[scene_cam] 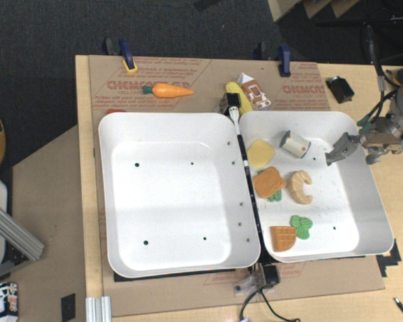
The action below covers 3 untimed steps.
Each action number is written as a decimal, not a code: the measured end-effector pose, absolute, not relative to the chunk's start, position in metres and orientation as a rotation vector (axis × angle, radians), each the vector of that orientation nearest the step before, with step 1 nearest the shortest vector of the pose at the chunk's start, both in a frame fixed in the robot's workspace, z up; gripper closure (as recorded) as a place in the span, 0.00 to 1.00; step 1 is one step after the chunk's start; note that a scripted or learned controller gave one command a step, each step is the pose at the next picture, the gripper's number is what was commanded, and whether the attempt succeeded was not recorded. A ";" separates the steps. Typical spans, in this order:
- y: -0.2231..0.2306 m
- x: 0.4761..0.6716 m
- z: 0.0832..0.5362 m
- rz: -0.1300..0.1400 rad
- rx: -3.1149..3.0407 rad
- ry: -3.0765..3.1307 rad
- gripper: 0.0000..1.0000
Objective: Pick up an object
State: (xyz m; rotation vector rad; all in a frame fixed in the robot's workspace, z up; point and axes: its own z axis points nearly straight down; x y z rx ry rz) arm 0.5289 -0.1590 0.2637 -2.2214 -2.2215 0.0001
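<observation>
toy foods [282, 186] scattered, right bin [363, 206]

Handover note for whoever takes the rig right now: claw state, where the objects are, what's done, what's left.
Claw: over the right bin's upper right part, nothing seen between its fingers; open or shut not readable.
In the right bin: yellow round piece, small can, toast, croissant, green piece, waffle.
On the board behind the bins: carrot, banana.
Done: no pick yet. Left: grasp and lift one object; the can lies closest.
</observation>
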 end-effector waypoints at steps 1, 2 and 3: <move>-0.064 0.537 0.203 0.002 -2.204 -2.225 0.00; -0.094 0.531 0.114 0.012 -2.219 -2.212 0.00; -0.098 0.608 0.084 -0.006 -2.223 -2.229 0.00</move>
